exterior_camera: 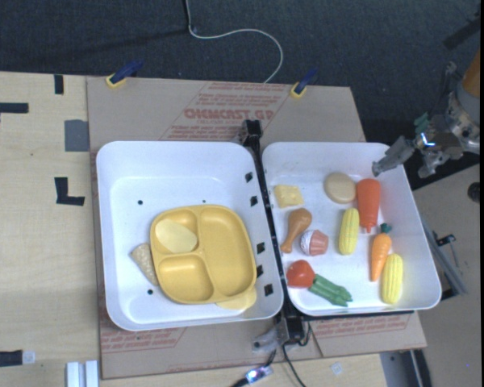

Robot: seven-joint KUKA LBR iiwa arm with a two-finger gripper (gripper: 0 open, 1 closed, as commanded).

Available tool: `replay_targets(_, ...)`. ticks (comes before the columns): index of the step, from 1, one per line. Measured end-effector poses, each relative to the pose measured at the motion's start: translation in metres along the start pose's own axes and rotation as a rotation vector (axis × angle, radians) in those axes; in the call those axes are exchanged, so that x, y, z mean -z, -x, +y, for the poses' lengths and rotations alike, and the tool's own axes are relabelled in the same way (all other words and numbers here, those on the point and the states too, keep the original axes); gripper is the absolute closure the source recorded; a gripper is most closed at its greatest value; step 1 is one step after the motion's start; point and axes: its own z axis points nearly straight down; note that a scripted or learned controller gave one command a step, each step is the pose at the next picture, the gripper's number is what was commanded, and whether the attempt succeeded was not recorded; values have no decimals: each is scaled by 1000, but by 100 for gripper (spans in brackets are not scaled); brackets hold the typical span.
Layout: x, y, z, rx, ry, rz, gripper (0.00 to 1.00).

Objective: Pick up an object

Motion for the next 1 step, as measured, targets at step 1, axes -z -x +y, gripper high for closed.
replay_targets(1,7,-1,2,3,12,-3,0)
